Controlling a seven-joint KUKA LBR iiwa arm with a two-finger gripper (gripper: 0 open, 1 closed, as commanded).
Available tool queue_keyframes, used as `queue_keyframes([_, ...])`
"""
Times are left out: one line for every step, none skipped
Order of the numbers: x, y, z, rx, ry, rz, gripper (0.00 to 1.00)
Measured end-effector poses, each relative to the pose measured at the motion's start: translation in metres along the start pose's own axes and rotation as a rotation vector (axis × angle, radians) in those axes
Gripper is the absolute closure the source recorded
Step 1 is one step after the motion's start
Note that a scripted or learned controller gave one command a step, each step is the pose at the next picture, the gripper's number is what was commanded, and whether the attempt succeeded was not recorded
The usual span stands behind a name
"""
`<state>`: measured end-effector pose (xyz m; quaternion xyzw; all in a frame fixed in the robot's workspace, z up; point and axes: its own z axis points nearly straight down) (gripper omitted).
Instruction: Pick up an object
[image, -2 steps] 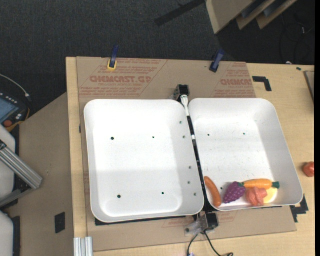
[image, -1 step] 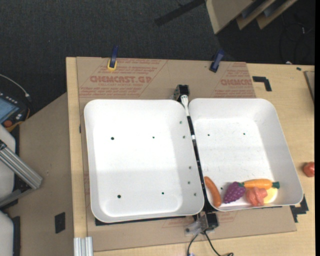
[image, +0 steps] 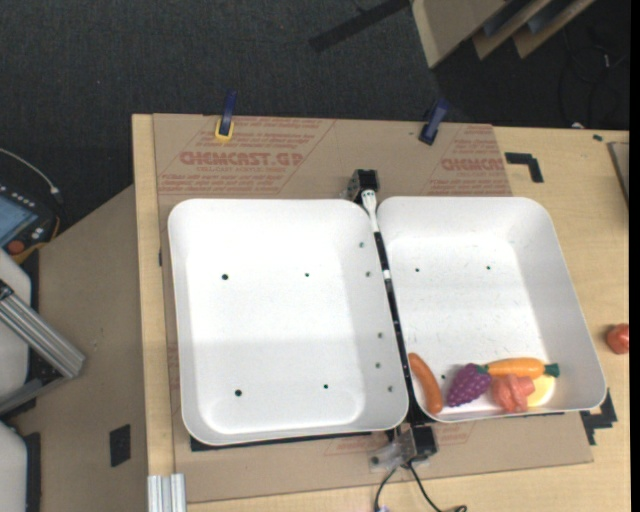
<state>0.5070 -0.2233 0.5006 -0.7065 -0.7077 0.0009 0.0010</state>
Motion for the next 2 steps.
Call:
queue_keyframes([-0.001,-0.029,-0.034,-0.010,-0.004,0.002,1.00])
queue_keyframes([0.000,-0.010,-0.020,-0.002,-0.001,0.001,1.00])
